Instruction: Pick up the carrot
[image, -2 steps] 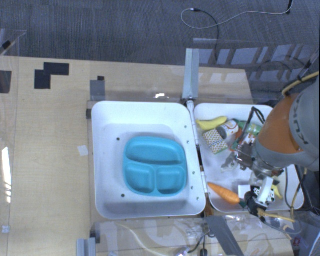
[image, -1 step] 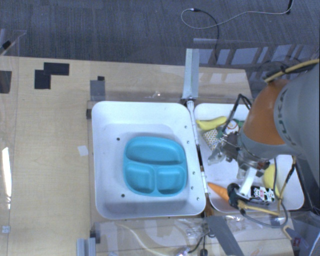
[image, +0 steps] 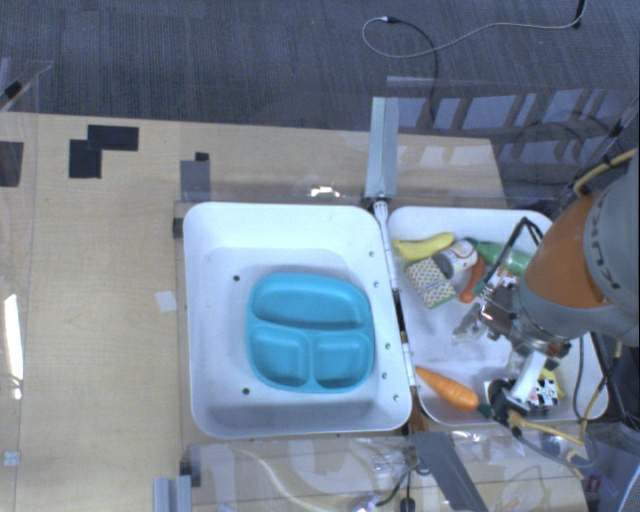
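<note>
The orange carrot (image: 448, 388) lies in the right bin (image: 432, 345), near its front left corner, pointing left. My gripper (image: 478, 322) hangs over the middle of that bin, up and to the right of the carrot and clear of it. Nothing shows in its grasp. The grey arm with its orange band (image: 565, 270) reaches in from the right and hides the bin's right side.
At the back of the right bin lie a yellow banana (image: 425, 245), a patterned block (image: 432, 281), a slim red-orange piece (image: 470, 284) and a green item (image: 511, 259). The left bin (image: 215, 300) holds a blue divided plate (image: 310, 330).
</note>
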